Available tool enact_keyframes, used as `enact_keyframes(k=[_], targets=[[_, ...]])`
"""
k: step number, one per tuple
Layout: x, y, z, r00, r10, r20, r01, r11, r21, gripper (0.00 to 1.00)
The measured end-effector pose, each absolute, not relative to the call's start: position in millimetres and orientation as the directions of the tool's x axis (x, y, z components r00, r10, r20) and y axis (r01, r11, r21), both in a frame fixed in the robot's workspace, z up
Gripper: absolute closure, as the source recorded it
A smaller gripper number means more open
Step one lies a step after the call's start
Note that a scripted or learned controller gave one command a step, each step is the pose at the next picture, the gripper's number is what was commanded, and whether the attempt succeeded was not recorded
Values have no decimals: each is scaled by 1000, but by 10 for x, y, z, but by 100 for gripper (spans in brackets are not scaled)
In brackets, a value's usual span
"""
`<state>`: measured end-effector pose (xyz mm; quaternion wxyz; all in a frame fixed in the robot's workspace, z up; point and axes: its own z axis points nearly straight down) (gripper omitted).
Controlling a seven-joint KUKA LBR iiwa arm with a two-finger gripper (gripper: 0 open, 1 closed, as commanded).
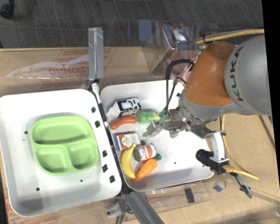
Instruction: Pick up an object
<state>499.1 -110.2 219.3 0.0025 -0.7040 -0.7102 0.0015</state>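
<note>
My gripper [153,128] reaches in from the right over the right bin [184,166], its tips just above the pile of toy food. Below the tips lie a small carton with a red label [127,139] and a can [144,152] lying on its side. A yellow banana [128,161] and an orange carrot [146,168] sit at the bin's front left. Behind the tips are a red sausage [123,121], a green item [148,116] and a black-and-white carton [128,104]. I see nothing between the fingers.
The left bin [15,145] holds a green divided tray [64,143]. A divider with black clips [104,137] separates the bins. The arm's orange and grey body [216,84] covers the right bin's right side. Cardboard lies behind the bins.
</note>
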Motion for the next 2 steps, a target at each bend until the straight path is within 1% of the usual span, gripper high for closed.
enact_keyframes(k=[1, 2], targets=[[4998, -1097, 2289, -15, 1000, 1, 1000, 15, -8, 100], [5046, -796, 3366, -451, 892, -2, 892, 451, 1, 100]])
